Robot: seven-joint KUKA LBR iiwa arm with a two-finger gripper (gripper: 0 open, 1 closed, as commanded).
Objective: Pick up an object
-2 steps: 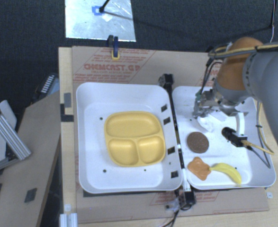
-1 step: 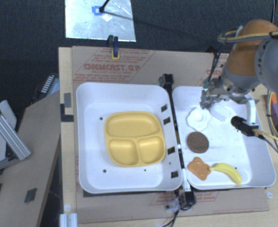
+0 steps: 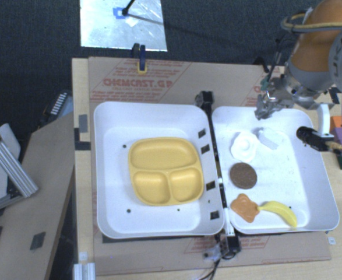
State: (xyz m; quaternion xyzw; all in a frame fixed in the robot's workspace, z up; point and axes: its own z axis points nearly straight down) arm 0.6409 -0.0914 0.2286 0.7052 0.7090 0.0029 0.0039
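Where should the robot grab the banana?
Probably across the middle of the banana, coming straight down. It lies flat and curved in the right bin, thin enough there for two fingers. Its left end sits close to the orange piece, so avoid that end.

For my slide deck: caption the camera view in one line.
Robot hand hovers over the right bin holding a banana, brown disc and white cup; yellow tray in the left bin.
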